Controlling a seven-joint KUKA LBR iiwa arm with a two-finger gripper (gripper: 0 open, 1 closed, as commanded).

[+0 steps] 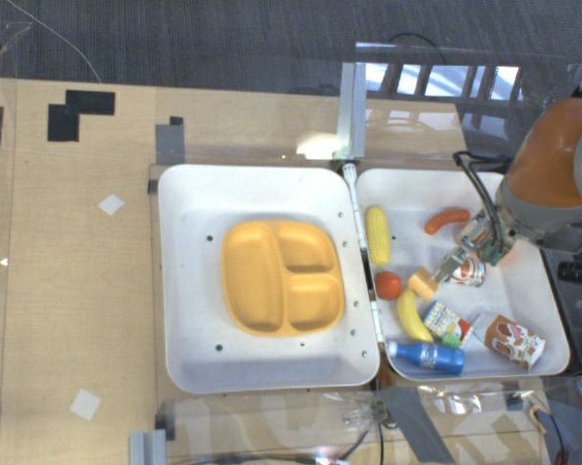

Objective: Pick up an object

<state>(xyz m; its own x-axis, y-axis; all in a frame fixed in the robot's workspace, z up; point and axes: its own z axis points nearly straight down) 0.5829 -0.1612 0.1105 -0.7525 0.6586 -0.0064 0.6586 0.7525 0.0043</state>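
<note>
The right bin [552, 289] holds several toy foods: a yellow corn cob [377, 235], an orange-red sausage [447, 220], a red tomato [388, 284], a tan block [422, 284], a banana [413, 316], a blue bottle [428, 356], a green-and-white carton [445, 322], a brown carton [514, 341] and a small can [471, 273]. My gripper [457, 262] reaches in from the right and hangs low over the middle of this bin. It is right above the can and next to the tan block. The arm's wrist hides how it meets the can.
The left bin [189, 260] holds a yellow divided tray [281, 277]. A metal post [352, 105] stands behind the wall between the two bins. The arm's orange band [557, 153] looms over the right bin's back right corner.
</note>
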